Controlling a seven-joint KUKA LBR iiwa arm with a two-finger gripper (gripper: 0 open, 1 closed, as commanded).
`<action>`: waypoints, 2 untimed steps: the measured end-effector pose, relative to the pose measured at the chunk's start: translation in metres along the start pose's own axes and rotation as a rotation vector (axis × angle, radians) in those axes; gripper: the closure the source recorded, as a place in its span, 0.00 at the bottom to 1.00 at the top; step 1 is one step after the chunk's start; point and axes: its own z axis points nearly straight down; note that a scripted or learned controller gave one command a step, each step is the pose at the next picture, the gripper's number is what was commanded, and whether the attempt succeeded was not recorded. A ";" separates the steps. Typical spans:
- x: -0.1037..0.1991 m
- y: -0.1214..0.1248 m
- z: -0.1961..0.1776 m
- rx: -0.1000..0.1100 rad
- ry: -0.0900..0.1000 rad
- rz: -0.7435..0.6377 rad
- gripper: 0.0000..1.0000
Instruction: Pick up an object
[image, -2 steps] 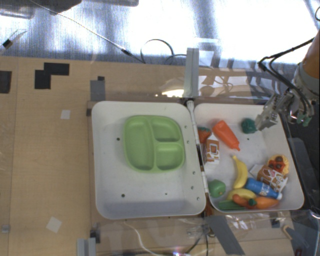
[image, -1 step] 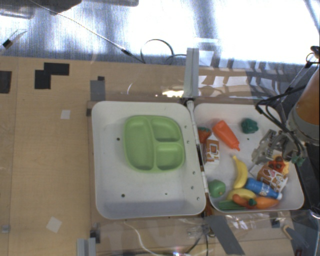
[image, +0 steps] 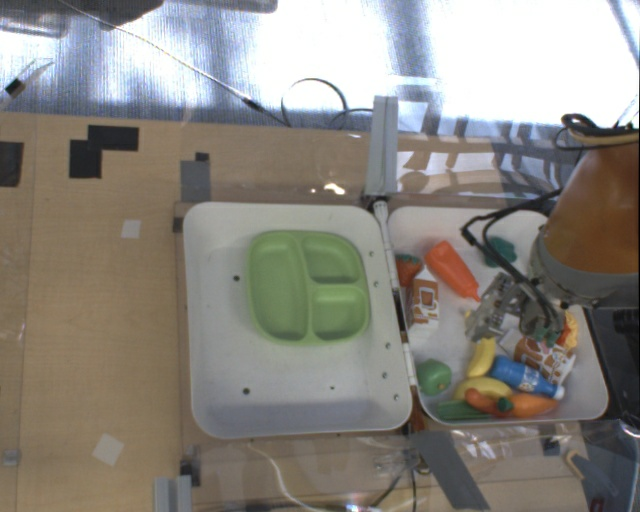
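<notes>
Risk: the right bin (image: 598, 400) is cluttered, so the gripper (image: 497, 318) could clip the neighbouring blue bottle (image: 527, 377) or snack pack (image: 548, 355) and come up with nothing. Can't tell whether it's spread or pinched, too blurred. Nearest candidate, the yellow banana (image: 482, 357), lies just below the gripper in that bin; orange carrot (image: 455, 268) sits up-left, apart.

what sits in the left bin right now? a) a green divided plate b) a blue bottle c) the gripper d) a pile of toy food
a: the green divided plate lies in the left bin, while the toy food, the blue bottle and the gripper are over in the right bin.
</notes>
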 end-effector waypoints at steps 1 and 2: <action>0.027 0.049 0.038 -0.001 0.001 0.037 1.00; -0.058 -0.004 -0.069 0.000 -0.012 0.004 1.00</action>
